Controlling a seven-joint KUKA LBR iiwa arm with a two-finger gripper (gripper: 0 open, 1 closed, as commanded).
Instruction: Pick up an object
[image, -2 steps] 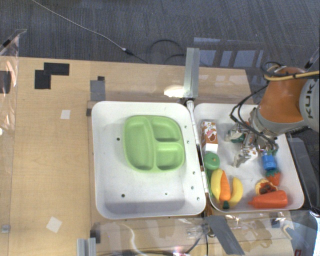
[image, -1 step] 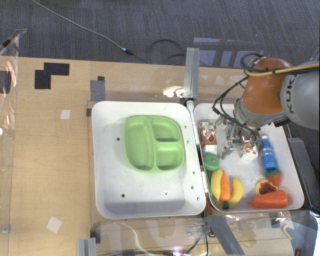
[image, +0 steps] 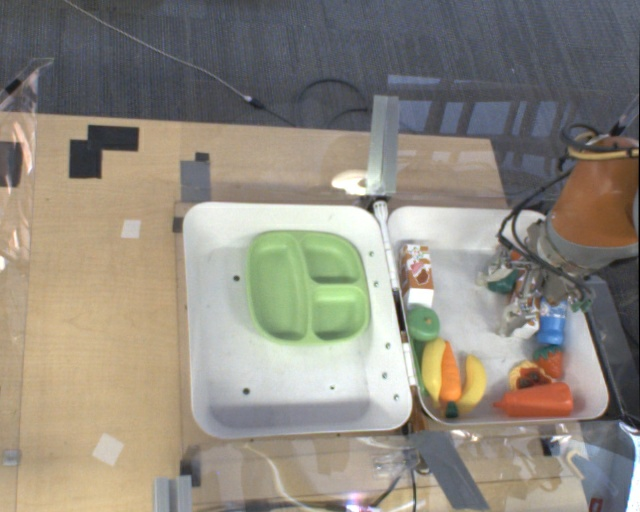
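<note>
Camera view. Two white bins sit side by side on the wooden bench. Left bin (image: 215, 330) holds a green divided plate (image: 306, 286), three compartments, lying flat near the bin's middle.

Right bin (image: 460, 270) holds the loose items. Along its left wall: a small red-and-white carton (image: 416, 274), lying lengthwise; just below it a green round toy (image: 423, 323). Below that, a yellow banana (image: 432, 368), an orange carrot (image: 451, 375) resting against it, and a second yellow piece (image: 474, 382) on the carrot's other side. Near the lower right corner: a long red-orange vegetable (image: 536, 401), with a small yellow-and-red piece (image: 526, 376) touching its top.

Arm enters from the right, orange band (image: 597, 195) visible above the wrist. Gripper (image: 525, 305) is low over the right half of the right bin, cables around it. A blue object (image: 551, 326) sits just beside the gripper, at its right. Finger state: cannot tell; wrist and cabling clutter that spot.
</note>
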